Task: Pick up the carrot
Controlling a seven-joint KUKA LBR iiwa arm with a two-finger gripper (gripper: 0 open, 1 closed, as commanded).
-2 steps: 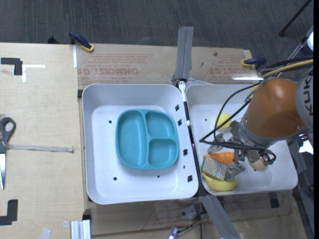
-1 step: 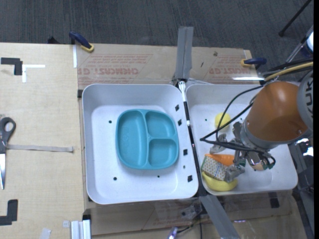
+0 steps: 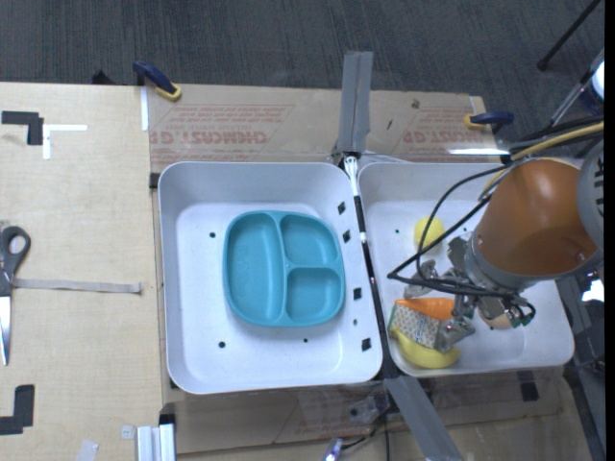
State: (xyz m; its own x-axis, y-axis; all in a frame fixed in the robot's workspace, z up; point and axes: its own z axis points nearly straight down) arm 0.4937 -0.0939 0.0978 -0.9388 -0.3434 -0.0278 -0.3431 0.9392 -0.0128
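Because two white bins sit side by side on the bench, the layout reads as a sorting setup: the left bin (image 3: 192,353) carries just a blue divided plate (image 3: 284,268) lying flat near its middle, while the right bin (image 3: 538,349) holds the clutter. Reaching in from the right, the arm (image 3: 533,221) hangs low over that right bin, its orange band masking much of the bin floor, presumably so the gripper (image 3: 459,327) can come down on the pile at the bin's front left. Whether the gripper is spread or pressed together I cannot tell. Just left of it lies the carrot (image 3: 430,307), an orange wedge resting atop a speckled sponge (image 3: 415,327) and a yellow banana (image 3: 430,355), with a lemon (image 3: 430,231) farther back.
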